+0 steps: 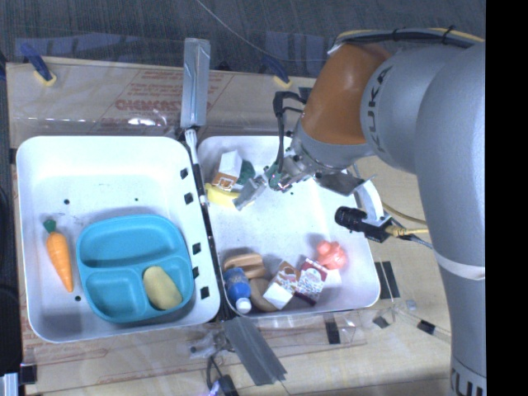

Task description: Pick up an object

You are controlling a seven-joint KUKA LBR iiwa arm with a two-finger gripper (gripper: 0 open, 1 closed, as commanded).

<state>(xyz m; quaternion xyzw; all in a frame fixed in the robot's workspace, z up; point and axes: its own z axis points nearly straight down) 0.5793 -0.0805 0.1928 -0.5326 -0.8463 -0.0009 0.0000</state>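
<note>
My gripper (252, 191) hangs low over the upper left part of the right bin (355, 221), under the arm's orange band. Just to its left lie a white and green carton (229, 167) and a yellow item (219, 193); the gripper tip is beside them, and I cannot tell if it touches. Along the bin's front edge lie a bun (245, 263), a blue bottle (238, 288), a white carton (282, 285), a red and white carton (312, 280) and a red fruit (332, 254).
The left bin (99, 159) holds a blue divided tray (124, 254) with a yellow fruit (162, 287) in its front compartment, and a carrot (58, 255) lies beside the tray. A black divider edge (200, 221) separates the bins. The arm covers the right bin's back right.
</note>
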